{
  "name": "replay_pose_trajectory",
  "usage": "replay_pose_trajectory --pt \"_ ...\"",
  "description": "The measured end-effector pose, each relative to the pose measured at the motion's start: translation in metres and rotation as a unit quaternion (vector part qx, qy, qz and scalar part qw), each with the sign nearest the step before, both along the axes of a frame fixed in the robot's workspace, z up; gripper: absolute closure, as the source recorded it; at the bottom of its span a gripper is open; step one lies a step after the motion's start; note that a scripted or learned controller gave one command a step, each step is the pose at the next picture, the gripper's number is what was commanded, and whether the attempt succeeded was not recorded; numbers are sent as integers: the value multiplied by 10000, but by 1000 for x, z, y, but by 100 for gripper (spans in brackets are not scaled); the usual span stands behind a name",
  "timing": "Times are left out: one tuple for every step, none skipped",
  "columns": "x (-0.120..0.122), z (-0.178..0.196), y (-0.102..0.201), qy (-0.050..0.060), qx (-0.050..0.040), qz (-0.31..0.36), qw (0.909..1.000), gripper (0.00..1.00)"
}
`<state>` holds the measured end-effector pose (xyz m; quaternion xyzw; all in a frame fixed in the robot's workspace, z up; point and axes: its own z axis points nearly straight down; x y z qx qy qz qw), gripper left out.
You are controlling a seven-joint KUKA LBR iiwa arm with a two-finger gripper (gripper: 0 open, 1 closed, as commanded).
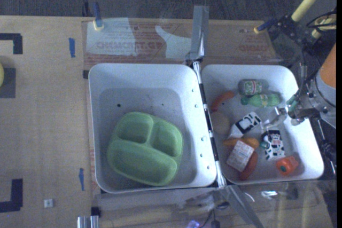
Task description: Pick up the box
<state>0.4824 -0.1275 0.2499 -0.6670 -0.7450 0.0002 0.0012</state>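
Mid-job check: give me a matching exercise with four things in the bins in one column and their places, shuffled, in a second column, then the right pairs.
Things:
1. green divided tray
2. green bottle
3. small orange item
4. box with the label

Places:
A. near front right corner of the right bin
B. near the back of the right bin
C. in the left bin
D. front middle of the right bin, by the divider

Pairs: 1-C, 2-B, 3-A, 4-D
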Motion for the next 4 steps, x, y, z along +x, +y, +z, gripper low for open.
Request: replay_pose_trajectory --pt "72 -117 -19 -15 -8 -915 9958 0" --pt "115 -57 -57 -19 -15 -1454 9894 0" --pt "54 -139 -79 2 42 -2203 9754 0" --pt "95 -116 -49 -9 -13 -3052 9523 0"
